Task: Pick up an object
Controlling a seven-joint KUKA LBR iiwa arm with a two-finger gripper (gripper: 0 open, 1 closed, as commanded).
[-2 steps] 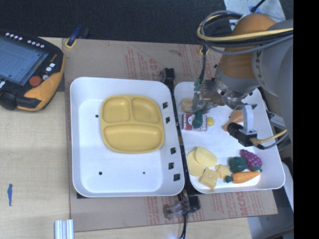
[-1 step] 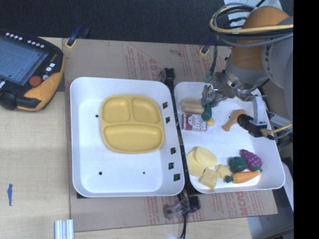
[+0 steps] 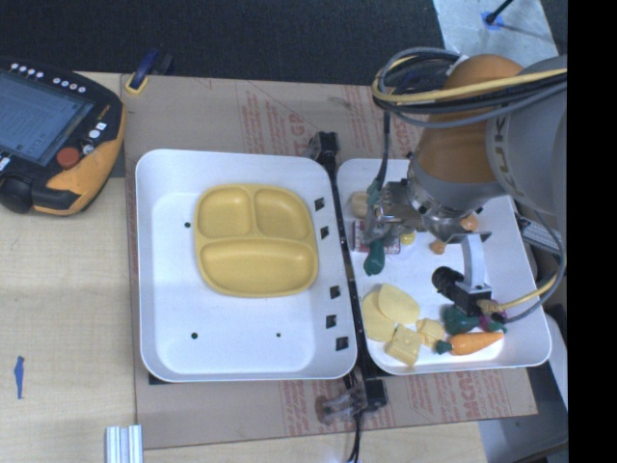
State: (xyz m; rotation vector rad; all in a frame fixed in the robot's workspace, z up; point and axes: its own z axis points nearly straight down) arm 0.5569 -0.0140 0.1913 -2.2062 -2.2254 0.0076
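My gripper (image 3: 384, 222) hangs low over the left part of the right bin (image 3: 516, 258), near the wall between the two bins. A small dark green toy (image 3: 374, 257) lies right below it, touching or nearly so; I cannot tell whether it is held. A beige piece (image 3: 359, 204) and a reddish piece (image 3: 361, 235) lie close to the gripper on its left. Pale yellow cheese-like pieces (image 3: 393, 309) lie in the bin's front left. An orange carrot with a green end (image 3: 472, 342) rests at the front right.
The left bin (image 3: 164, 287) holds a yellow divided plate (image 3: 256, 239). A teach pendant (image 3: 53, 138) lies on the bench at far left. The arm's grey and orange body (image 3: 472, 133) looms over the back of the right bin, with cables around it.
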